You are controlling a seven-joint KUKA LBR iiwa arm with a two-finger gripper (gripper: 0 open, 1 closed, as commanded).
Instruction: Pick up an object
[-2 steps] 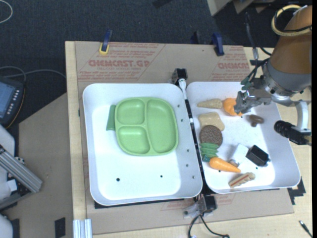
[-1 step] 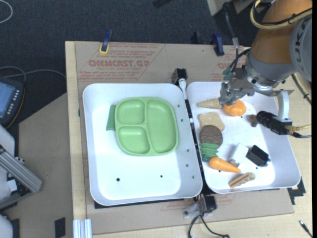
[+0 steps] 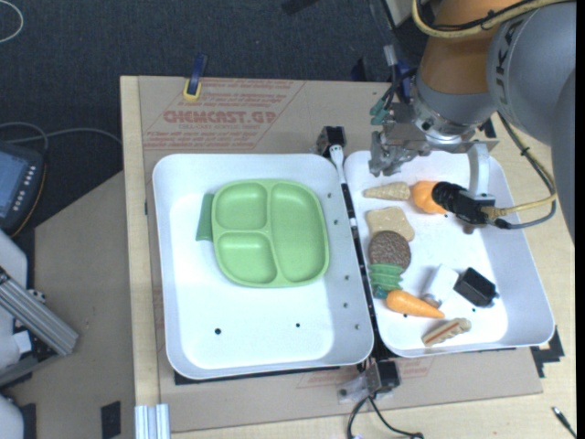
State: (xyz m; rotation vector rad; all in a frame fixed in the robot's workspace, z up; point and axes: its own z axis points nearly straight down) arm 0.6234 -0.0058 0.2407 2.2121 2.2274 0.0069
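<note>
My gripper [image 3: 384, 160] hangs over the far left corner of the right bin [image 3: 521, 273], its fingertips near the bin floor with nothing seen between them. Just in front of it lie a pale cone-shaped piece [image 3: 388, 191] and an orange ball-like piece [image 3: 425, 196]. Further toward the front are a tan bread slice [image 3: 388, 221], a brown round patty [image 3: 389, 246], a green leafy piece [image 3: 388, 275], an orange carrot [image 3: 413, 305], a black block [image 3: 475, 287] and a tan stick [image 3: 446, 330].
The left bin [image 3: 183, 291] holds a green divided plate [image 3: 271, 231]. A black clip [image 3: 331, 140] sits at the far end of the wall between the bins. A black fitting with a cable [image 3: 466, 204] hangs off the arm over the right bin.
</note>
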